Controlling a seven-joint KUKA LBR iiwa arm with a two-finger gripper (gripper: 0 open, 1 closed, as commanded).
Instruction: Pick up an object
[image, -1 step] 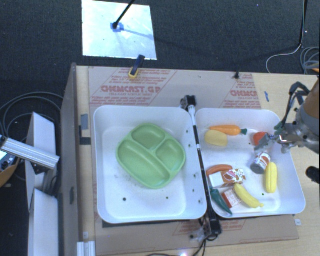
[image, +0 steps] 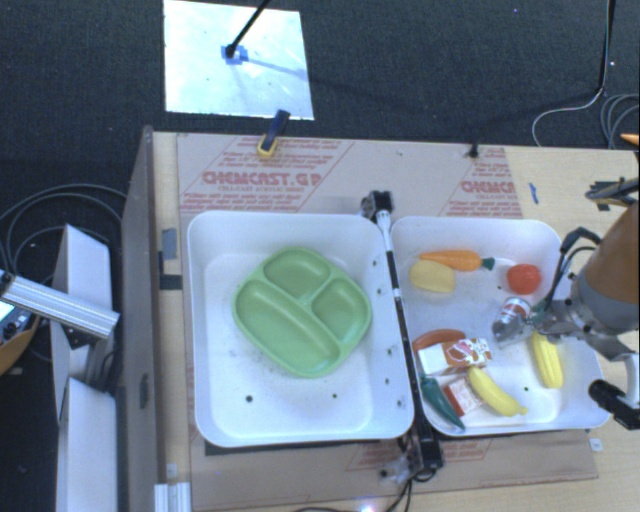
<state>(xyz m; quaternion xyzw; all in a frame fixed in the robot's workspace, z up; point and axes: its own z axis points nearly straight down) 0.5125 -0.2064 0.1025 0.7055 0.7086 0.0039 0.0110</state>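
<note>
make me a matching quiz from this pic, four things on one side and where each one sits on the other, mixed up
Things:
1. green divided plate
2. carrot
3. banana
4. tomato

Places:
A. right bin, near front edge
B. left bin, middle
C. right bin, far side, close to the divider between bins
D. right bin, far side, toward the arm

Pairs: 1-B, 2-C, 3-A, 4-D

Single fixed overhead camera, slanted down, both bins visible.
</note>
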